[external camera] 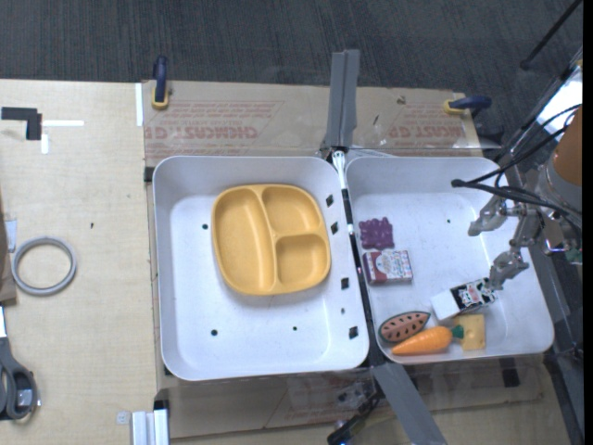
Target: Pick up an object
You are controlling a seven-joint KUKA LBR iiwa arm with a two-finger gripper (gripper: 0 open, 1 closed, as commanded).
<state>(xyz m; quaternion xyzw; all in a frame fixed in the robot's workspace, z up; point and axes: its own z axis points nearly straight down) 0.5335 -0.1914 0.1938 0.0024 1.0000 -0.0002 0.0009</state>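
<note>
My gripper (496, 243) hangs over the right side of the right bin (435, 193), fingers spread open with nothing between them. Just below its lower fingertip (507, 266) lies a small black-and-white packet (471, 296); I cannot tell if they touch. Along the bin's front edge lie an orange carrot (422, 341), a brown seeded oval piece (405, 324) and a pale yellow block (473, 333). Near the bin's left wall lie a purple bunch of grapes (376, 233) and a red-and-white box (387, 266).
A yellow divided plate (271, 239) lies in the left bin (185, 332). On the bench to the left are a grey tape roll (42, 265) and scissors (14, 392). A grey divider post (342, 100) stands behind the bins. Cables (533, 128) hang at the right.
</note>
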